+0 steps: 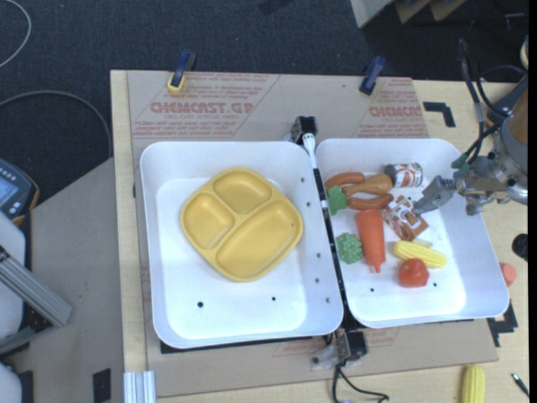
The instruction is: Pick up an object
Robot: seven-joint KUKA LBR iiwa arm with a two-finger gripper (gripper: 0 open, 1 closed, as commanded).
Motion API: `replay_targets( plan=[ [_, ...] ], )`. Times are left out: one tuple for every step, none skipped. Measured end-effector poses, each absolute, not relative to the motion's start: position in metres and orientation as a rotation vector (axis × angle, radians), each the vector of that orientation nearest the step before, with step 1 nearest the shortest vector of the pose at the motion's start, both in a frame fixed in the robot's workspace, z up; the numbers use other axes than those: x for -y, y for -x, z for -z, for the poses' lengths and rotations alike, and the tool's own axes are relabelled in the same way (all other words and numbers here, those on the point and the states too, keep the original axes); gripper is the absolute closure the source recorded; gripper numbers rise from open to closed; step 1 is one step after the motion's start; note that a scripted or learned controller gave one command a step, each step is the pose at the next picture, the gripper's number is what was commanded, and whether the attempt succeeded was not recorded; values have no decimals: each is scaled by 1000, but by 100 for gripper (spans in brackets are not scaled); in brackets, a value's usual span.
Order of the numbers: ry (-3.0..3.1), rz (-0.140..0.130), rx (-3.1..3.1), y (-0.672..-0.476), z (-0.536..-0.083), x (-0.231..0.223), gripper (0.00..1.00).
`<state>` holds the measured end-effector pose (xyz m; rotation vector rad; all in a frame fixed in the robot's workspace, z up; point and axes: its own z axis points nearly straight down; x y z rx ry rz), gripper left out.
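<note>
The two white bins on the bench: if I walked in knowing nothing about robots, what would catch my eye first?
Probably the yellow plastic divided plate, lying alone in the left shallow white bin. Next, the cluster of toy food in the right shallow white bin: an orange plastic carrot, a red tomato-like piece, a yellow corn cob and hot dogs. The grey metal gripper reaches in from the right, just above that pile.

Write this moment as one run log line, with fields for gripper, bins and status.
gripper: above right bin, near small can | left bin: yellow tray | status: nothing seen held
</note>
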<state>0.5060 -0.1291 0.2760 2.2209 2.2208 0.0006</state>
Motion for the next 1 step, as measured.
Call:
replay_targets(
  plan=[
    [-2213,-3,-2237,-480,-290,29,0]
  ],
)
